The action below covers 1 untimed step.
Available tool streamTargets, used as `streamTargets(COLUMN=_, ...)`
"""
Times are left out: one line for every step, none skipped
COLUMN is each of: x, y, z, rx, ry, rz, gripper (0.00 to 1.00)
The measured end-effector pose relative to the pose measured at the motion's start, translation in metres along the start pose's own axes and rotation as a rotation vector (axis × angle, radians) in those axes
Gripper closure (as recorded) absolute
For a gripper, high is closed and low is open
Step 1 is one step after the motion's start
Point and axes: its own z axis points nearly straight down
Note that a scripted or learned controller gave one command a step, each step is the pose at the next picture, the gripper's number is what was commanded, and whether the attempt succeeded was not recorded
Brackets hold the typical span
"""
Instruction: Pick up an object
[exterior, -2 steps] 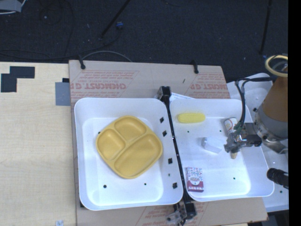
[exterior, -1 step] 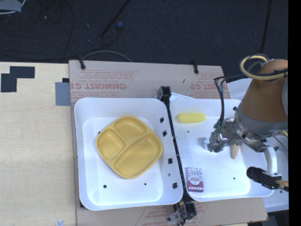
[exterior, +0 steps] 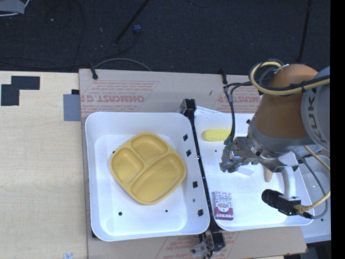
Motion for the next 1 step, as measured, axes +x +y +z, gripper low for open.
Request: streamTargets(x=0.0512, y=0.0128, z=-0.0071, rx=-0.001, ry=0.0, rz=0.0, gripper=1.0)
